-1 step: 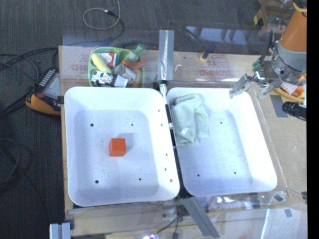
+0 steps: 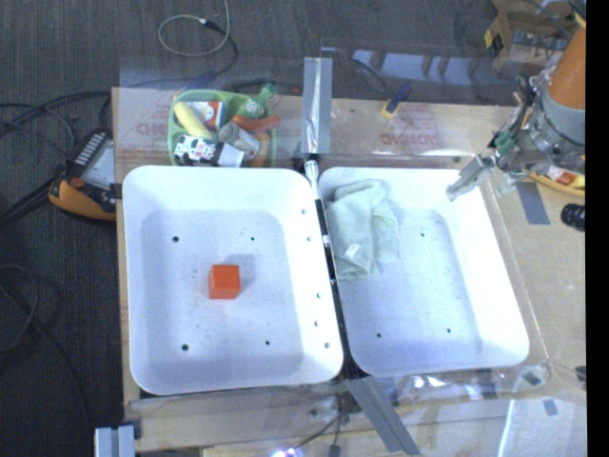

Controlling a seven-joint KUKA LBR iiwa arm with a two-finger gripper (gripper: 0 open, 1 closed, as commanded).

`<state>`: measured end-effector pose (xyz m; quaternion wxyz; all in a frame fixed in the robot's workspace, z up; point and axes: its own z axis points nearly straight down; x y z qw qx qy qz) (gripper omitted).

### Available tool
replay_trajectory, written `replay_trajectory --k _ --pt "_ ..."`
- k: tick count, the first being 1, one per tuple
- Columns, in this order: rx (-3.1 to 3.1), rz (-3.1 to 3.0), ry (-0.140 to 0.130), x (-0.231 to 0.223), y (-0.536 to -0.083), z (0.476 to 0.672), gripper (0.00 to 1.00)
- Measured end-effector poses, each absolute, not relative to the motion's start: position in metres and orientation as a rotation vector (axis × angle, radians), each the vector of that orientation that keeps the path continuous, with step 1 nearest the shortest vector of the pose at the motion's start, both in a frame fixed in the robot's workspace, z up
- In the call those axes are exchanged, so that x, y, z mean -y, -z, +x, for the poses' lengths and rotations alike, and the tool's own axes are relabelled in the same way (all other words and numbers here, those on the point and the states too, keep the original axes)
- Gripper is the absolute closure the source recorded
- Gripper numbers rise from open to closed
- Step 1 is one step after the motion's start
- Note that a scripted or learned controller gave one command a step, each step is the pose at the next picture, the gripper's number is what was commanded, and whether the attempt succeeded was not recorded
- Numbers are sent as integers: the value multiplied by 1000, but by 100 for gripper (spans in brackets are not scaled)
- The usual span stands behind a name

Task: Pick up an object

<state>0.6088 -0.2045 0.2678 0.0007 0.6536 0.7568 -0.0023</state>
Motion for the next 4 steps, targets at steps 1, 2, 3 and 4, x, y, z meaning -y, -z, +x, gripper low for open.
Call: replay_trajectory --k 1,2,3,4 --pt "-2359 2073 1 223 -276 600 0" --pt "-2414 2016 0 121 -200 594 0" --pt "-2181 2265 3 29 -182 628 0" --pt "-1748 2609 10 122 -174 631 0"
